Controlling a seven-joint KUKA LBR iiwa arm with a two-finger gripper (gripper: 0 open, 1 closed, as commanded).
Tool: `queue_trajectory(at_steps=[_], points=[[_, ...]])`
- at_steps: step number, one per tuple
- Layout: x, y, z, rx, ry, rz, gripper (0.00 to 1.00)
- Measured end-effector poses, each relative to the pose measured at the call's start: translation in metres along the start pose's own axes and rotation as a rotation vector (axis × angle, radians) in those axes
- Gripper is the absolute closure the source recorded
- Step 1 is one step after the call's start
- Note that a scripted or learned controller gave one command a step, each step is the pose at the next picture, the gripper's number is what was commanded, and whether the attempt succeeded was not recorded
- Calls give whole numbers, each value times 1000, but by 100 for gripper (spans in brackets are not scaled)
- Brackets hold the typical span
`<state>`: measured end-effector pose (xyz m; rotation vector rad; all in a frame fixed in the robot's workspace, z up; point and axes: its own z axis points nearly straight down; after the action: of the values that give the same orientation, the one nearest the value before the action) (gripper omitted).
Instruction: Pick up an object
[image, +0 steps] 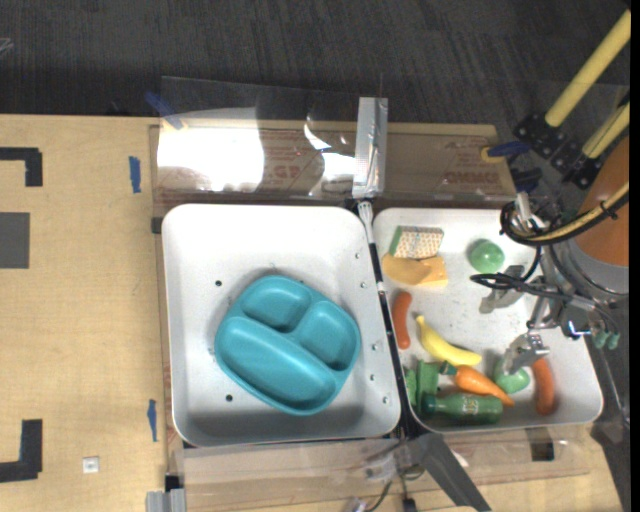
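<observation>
- Objects for picking all lie in the right bin (585, 405): a banana (447, 347), a carrot (482, 382), a green bottle (462, 405) lying on its side, a small round green piece (486, 254), a yellow wedge (418, 270) with a speckled sponge-like block (418, 241) touching it, a thin orange-red stick (401, 319) by the divider, and a second orange-red piece (544, 386) near the right wall.
- Left bin (190, 250) carries a teal divided tray (289, 342), nothing in its compartments.
- End effector (522, 358) is low over the right bin, just beside the carrot and a small green item (514, 380).
- Fingers: cannot tell whether spread or closed; the tips blur into the clutter beneath.
- Progress, as judged: nothing visibly lifted, all items resting on the bin floor. Grasp and lift remain.
- Likely target is the small green item or the carrot, but not certain.
- Hard to read: the small green item is partly covered by the end effector; cables hide part of the wrist; the arm is cut off at the frame's right.
</observation>
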<state>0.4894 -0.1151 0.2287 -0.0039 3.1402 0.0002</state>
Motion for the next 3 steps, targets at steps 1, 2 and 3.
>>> queue_trajectory(at_steps=[1, 2, 3], points=[[-7, -8, 122, 4, -19, -151, 0], [-9, -45, 111, 1, -6, -591, 0], [-19, -98, 140, -10, -9, -792, 0]])
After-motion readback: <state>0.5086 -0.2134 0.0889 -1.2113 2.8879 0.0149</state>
